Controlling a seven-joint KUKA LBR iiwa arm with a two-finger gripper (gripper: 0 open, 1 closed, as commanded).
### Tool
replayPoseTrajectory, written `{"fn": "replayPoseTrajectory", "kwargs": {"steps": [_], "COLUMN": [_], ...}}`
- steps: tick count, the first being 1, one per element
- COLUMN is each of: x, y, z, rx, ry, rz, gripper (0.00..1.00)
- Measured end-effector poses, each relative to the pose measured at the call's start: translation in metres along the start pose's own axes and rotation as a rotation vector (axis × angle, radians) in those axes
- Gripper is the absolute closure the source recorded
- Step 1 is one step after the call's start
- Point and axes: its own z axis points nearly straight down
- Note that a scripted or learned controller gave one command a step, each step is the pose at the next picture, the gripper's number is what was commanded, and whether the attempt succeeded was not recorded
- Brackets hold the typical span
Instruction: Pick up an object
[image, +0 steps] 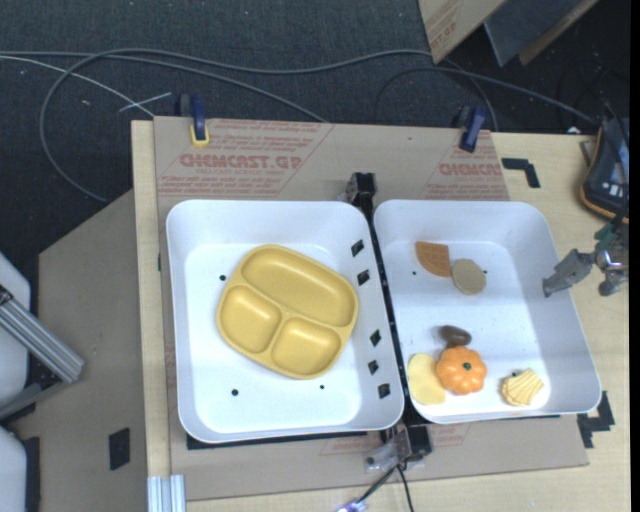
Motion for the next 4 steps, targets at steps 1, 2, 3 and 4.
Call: {"fn": "replayPoseTrajectory", "kwargs": {"steps": [1, 2, 3, 4], "x": [0.0, 0.001, 0.001, 0.004], "y": [0.002, -0.006, -0.008, -0.008], "z": [-0.005, 0.054, 0.117, 0.169], "rx": [-0.011, -0.005, -0.005, -0.005], "ry": [-0.003, 0.0, 0.0, 0.005], "rz": [-0.003, -0.003, -0.003, -0.006], "gripper": [0.0, 0.0, 0.0, 0.0]}}
